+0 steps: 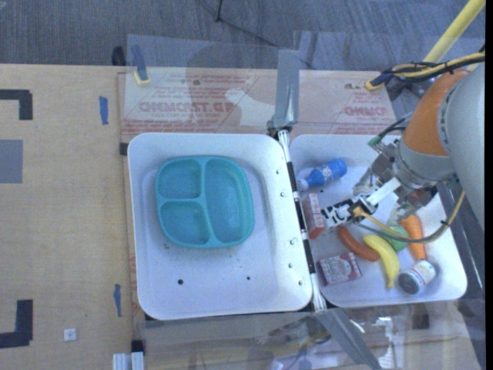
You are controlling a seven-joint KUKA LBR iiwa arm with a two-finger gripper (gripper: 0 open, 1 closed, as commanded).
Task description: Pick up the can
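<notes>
The can (417,276) is a small pale cylinder with a dark grey end, lying on its side in the near right corner of the right bin (454,284). My gripper (370,193) hangs over the middle of that bin, up and to the left of the can and well apart from it. Nothing shows between its fingers. A yellow banana (387,256) and an orange carrot (415,235) lie between the gripper and the can.
The right bin also holds a blue bottle (322,173), a red and white box (313,213), an orange sausage (357,243) and a dark red packet (340,268). A teal divided plate (204,201) sits in the left bin (231,291).
</notes>
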